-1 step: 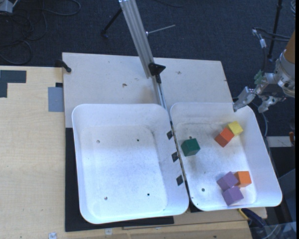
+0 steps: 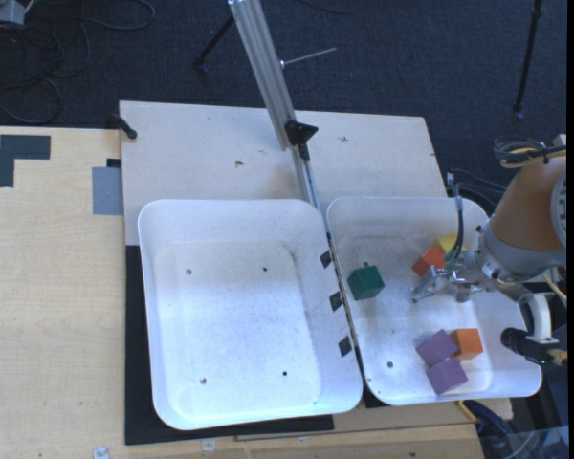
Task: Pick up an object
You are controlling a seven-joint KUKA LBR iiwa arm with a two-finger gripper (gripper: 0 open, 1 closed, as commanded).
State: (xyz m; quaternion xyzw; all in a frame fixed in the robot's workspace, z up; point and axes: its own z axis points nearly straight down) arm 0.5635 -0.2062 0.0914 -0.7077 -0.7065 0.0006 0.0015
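Observation:
The right bin (image 2: 392,390) holds several blocks. A green cube (image 2: 366,281) lies near its left wall. A red-orange block (image 2: 428,260) and a yellow piece (image 2: 449,246) sit close together toward the back right. Two purple blocks (image 2: 436,346) (image 2: 447,376) and an orange block (image 2: 468,341) rest near the front. My gripper (image 2: 438,293) hangs low over the bin floor just in front of the red-orange block, its metal fingers (image 2: 420,290) spread open with nothing between them. The wrist hides part of the yellow piece.
The left bin (image 2: 163,256) stands beside the right one, with black clips (image 2: 335,300) along the shared wall. A slanted aluminium rail (image 2: 268,75) rises behind the bins. The arm's orange band (image 2: 521,208) overhangs the right bin's right rim.

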